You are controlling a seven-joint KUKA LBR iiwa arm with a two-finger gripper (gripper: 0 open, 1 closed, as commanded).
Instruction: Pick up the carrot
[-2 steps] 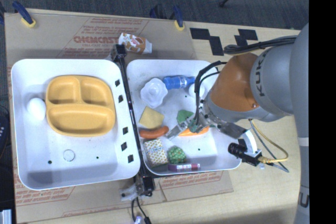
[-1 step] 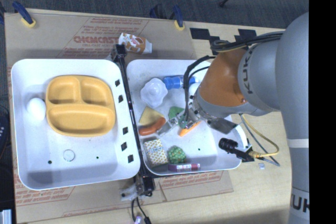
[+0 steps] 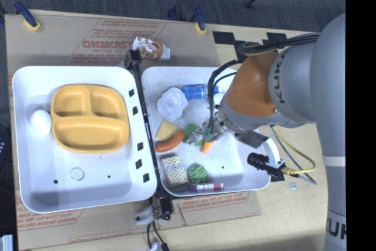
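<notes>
Bins sit side by side on the bench (image 3: 53,32), two of them, both white. The left bin (image 3: 23,185) holds one yellow tray (image 3: 90,116) with three sections and one white ball (image 3: 40,122) touching its left side. The right bin (image 3: 247,176) is crowded. It has one clear crumpled cup (image 3: 171,102), one blue bottle (image 3: 195,91), one yellow wedge (image 3: 166,129), one orange and red sausage shape (image 3: 170,142), one checkered block (image 3: 174,168), one green bumpy ball (image 3: 197,173) and one dark marker (image 3: 205,187) along the bottom wall. The carrot (image 3: 207,144) is small and orange, in the middle of the right bin, with a green piece (image 3: 191,133) just beside it. The gripper (image 3: 208,133) comes down right over the carrot, and the big grey arm (image 3: 305,91) covers the right part of that bin. I cannot tell how wide the fingers are, or if they hold the carrot. One small packet (image 3: 150,49) lies on the bench above the bins.
</notes>
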